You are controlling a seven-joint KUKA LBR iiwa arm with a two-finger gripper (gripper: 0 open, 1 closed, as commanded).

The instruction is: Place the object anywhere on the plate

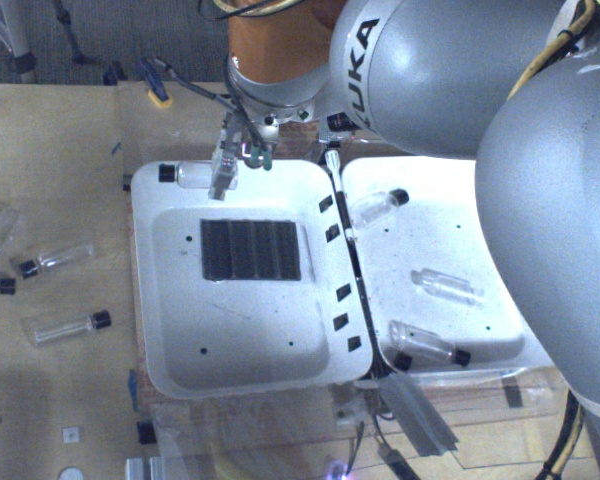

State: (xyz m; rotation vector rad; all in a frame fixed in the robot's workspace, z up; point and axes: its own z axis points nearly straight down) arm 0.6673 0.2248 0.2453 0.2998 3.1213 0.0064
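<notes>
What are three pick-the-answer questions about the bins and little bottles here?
1. Where does the dark ribbed plate lie?
A. left bin
B. right bin
C. wooden bench

2. How many clear vials lie inside the right bin?
A. one
B. three
C. six

3. Where is the gripper?
A. over the left bin's far rim, by a capped vial
B. flat on the plate
C. above the right bin

Answers: 1 A, the plate sits mid left bin. 2 B, three vials are spread there. 3 A, it hangs at the far rim beside that vial.
</notes>
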